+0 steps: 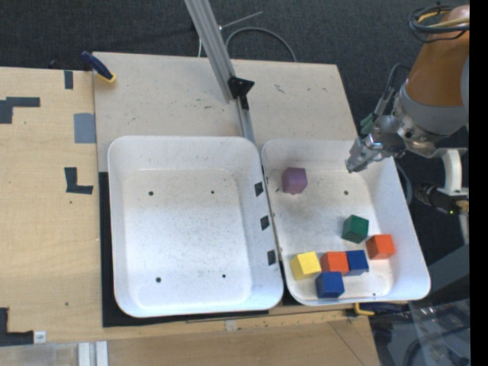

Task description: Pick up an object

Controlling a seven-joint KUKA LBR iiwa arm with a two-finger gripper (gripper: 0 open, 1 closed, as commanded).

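hovering near the top right rim of the right bin (396,197), gripper (357,163) carries nothing i can see; can't tell its state. no pick done yet, by my read. candidates all lie in that bin: purple cube (294,179) nearest, green cube (355,228) mid, yellow (307,264), two orange (334,261) (380,245) and two blue (357,261) (329,284) clustered at the near end. left: descend, grasp, lift.

It looked like a robotics lab: a plywood bench (46,204) patched with tape, two white bins (130,296), an aluminium mounting rail (210,33), loose cable (259,36), probably sensor wiring.
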